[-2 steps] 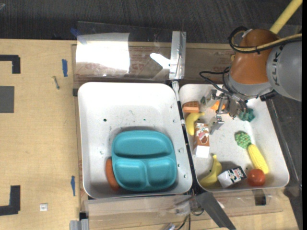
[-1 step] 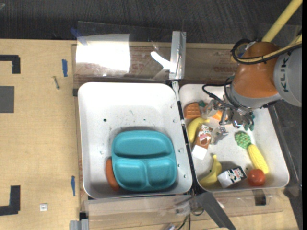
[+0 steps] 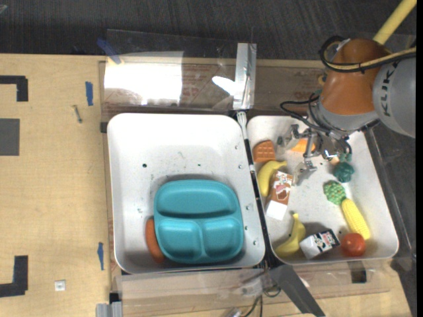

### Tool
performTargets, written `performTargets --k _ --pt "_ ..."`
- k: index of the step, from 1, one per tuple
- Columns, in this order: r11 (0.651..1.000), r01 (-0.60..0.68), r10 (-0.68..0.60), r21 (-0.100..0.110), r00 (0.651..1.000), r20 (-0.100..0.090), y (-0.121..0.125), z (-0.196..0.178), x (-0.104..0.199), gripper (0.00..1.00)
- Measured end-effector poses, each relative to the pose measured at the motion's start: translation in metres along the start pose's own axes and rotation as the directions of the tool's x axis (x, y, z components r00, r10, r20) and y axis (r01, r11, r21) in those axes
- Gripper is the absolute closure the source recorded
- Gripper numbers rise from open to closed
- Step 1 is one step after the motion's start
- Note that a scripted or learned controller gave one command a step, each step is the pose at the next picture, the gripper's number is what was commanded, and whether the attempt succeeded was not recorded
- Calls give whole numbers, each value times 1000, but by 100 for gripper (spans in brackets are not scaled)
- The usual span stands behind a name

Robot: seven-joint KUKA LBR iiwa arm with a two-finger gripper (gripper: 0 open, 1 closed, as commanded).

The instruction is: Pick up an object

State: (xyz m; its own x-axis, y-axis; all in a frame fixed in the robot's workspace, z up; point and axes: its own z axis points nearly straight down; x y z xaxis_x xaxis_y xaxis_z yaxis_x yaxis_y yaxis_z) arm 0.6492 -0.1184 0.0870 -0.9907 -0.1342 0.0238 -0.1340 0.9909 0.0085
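1. A grey robot arm point(image 3: 396, 98) with an orange band point(image 3: 350, 78) reaches in from three o'clock and hangs over the far part of the right bin point(image 3: 383, 210).
2. Its gripper point(image 3: 316, 156) points down into that bin. The metal parts there blur together, so whether it is wide, narrow or holding anything cannot be told.
3. Several toy foods lie around the gripper. An orange waffle-like piece point(image 3: 264, 152) sits at nine o'clock from it, near the bin's left wall.
4. A small orange piece point(image 3: 299, 145) lies just beside the gripper at about ten o'clock.
5. A yellow banana point(image 3: 268, 176) curves at about eight o'clock from the gripper, with a small brown and white carton point(image 3: 282, 189) just beside it.
6. A dark green piece point(image 3: 344, 172) lies at four o'clock from the gripper, and a light green knobbly piece point(image 3: 334, 191) sits a little nearer the front.
7. A yellow corn cob point(image 3: 355, 218) lies slantwise towards five o'clock.
8. Along the front of the right bin lie a second banana point(image 3: 292, 238), a white milk carton point(image 3: 320, 243) and a red tomato point(image 3: 353, 244), close together.
9. The left bin point(image 3: 132, 150) holds a teal divided tray point(image 3: 197, 220), upside up, with three compartments.
10. An orange object point(image 3: 153, 238) peeks out from beneath the tray's left edge.
11. Both bins rest side by side, touching, on a tan bench point(image 3: 46, 177).
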Motion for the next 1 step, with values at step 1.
performTargets --k 1 --pt "1000 -2 1 8 1000 31 0 -14 -6 100"
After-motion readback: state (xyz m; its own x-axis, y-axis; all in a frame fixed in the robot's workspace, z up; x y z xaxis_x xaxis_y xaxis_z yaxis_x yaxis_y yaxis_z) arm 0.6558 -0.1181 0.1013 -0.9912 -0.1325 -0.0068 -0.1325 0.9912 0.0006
